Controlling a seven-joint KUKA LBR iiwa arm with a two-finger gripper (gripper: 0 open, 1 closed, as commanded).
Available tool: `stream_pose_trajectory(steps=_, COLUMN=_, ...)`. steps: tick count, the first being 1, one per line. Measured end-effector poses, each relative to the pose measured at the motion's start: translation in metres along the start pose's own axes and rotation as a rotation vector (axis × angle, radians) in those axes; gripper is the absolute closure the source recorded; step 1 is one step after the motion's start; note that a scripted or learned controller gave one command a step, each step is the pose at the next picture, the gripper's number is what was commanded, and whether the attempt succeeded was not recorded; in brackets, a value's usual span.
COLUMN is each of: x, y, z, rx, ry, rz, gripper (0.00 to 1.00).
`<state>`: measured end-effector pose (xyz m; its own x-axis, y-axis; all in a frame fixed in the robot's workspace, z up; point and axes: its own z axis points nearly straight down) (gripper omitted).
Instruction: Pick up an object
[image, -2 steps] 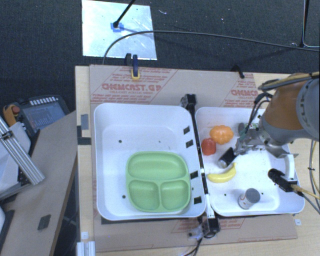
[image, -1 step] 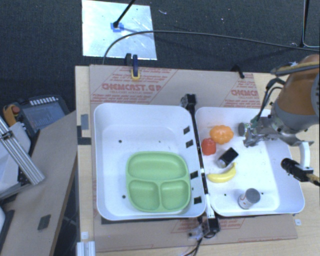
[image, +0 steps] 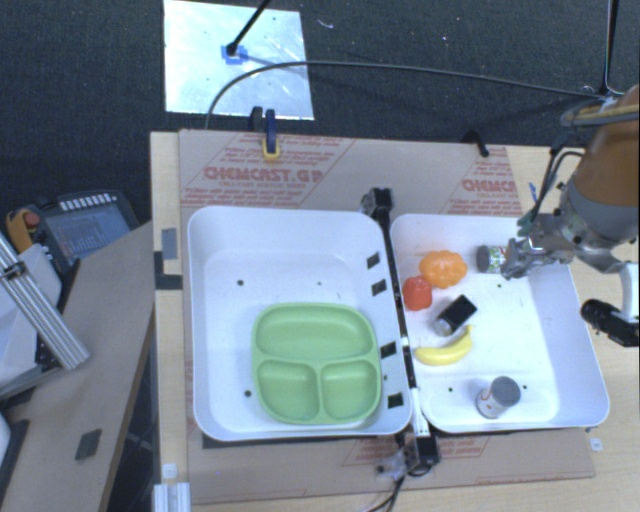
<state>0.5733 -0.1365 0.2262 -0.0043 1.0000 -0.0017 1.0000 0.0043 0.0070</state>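
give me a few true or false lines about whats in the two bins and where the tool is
1. The green divided plate lies in the left bin. True.
2. The banana lies in the left bin. False: it lies in the right bin, below the black block.
3. The orange sits beside a small red object. True.
4. The tool is over the green plate. False: it is at the right bin's upper part, right of the orange.
5. A small can lies near the right bin's front edge. True.
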Motion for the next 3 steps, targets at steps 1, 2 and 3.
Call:
stream_pose_trajectory(steps=1, x=0.044, y=0.012, z=0.004, rx=0.004, ry=0.003, rz=-0.004, gripper=1.00)
stream_pose_trajectory(steps=2, x=0.100, y=0.019, z=-0.008, rx=0.004, ry=0.004, rz=-0.006, gripper=1.00)
stream_pose_trajectory(steps=3, x=0.148, y=0.027, z=-0.014, rx=0.004, ry=0.004, rz=-0.005, gripper=1.00)
